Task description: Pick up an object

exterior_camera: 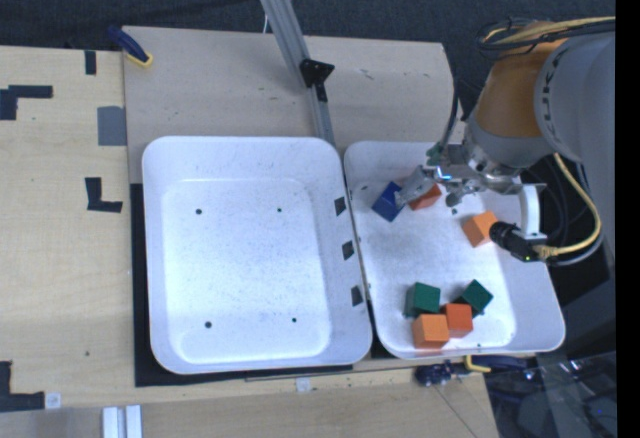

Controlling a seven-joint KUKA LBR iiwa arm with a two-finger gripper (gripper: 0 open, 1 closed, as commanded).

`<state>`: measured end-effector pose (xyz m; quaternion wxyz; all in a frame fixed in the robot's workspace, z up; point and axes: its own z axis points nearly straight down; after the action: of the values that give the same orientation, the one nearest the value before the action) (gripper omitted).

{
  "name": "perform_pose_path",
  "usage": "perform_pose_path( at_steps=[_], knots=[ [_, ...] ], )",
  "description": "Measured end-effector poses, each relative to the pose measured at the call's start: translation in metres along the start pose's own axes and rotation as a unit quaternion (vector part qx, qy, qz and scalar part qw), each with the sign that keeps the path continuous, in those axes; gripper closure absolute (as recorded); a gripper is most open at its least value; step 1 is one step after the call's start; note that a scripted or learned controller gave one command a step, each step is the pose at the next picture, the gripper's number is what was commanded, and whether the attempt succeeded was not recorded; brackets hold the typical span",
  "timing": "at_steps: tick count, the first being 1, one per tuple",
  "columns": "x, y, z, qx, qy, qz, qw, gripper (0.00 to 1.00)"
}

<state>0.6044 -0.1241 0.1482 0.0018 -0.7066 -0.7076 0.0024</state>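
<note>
The end effector [428,188] hangs low in the right bin [520,326], by its upper end, fingers closed around a small orange block [426,196]. A blue block [387,201] lies just beside that orange block, toward the left bin [160,176].

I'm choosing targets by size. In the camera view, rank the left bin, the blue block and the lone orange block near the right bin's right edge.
1. left bin, by far
2. blue block and lone orange block: too alike to rank
</note>
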Motion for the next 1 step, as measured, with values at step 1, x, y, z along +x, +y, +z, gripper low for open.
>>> perform_pose_path(
  at_steps=[1],
  knots=[
    [0.0008, -0.0011, 0.0542, 0.0, 0.0, 0.0, 1.0, 0.0]
  ],
)
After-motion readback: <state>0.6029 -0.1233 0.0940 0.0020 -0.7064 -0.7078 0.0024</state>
